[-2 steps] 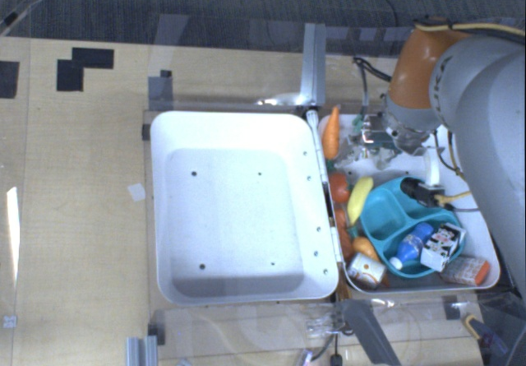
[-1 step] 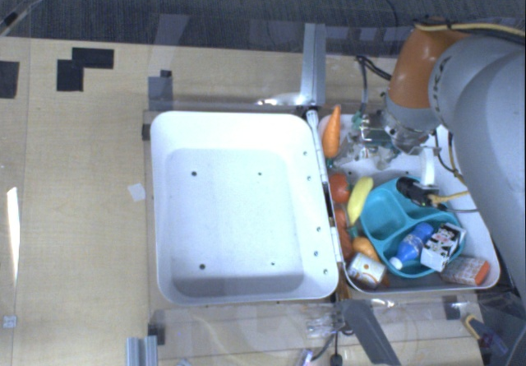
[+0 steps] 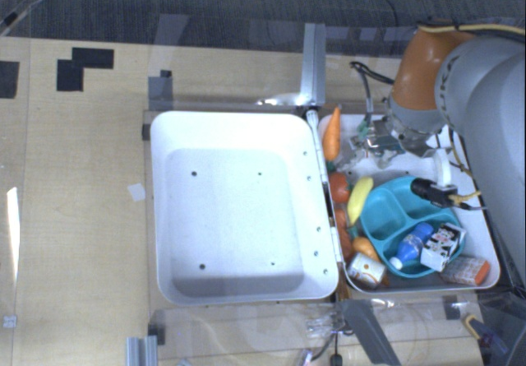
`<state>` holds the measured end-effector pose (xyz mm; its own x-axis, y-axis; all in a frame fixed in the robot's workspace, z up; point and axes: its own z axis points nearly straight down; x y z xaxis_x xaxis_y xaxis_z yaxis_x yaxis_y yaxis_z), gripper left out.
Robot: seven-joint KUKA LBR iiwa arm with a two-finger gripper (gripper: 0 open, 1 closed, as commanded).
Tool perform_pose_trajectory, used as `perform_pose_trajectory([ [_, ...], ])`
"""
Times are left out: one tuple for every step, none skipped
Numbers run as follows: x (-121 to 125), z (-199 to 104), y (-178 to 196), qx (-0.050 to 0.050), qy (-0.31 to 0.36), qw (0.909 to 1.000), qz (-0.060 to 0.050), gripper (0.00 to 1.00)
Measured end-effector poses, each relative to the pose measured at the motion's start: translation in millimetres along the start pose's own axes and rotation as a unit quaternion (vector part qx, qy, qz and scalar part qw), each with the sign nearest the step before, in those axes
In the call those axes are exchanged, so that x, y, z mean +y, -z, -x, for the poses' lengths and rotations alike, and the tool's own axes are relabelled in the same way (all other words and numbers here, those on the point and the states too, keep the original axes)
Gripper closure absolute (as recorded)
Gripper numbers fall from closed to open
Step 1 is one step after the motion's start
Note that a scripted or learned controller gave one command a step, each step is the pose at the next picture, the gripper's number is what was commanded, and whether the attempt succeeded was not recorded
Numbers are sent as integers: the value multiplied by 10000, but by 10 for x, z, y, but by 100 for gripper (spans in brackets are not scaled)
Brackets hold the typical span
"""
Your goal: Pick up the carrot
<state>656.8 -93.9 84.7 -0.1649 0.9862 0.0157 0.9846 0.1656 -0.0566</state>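
The carrot point(image 3: 331, 134) is orange and lies lengthwise along the far left edge of the right bin point(image 3: 485, 234), against the divider between the bins. My gripper point(image 3: 371, 145) hangs low over the far part of that bin, just to the right of the carrot and a little apart from it. The grey arm with its orange band point(image 3: 423, 68) comes in from the right above it. Nothing shows between the fingers.
The right bin also holds a yellow banana point(image 3: 359, 198), a teal divided dish point(image 3: 407, 224) with a blue bottle and a small box in it, red and orange fruit along the left wall, and an orange packet point(image 3: 468, 271). The left bin point(image 3: 238, 208) stands beside it.
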Motion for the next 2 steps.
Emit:
perform_pose_trajectory([
  [209,-776,1035,-88,209,9992,328,0],
  [164,-533,1025,-64,-741,9967,327,0],
])
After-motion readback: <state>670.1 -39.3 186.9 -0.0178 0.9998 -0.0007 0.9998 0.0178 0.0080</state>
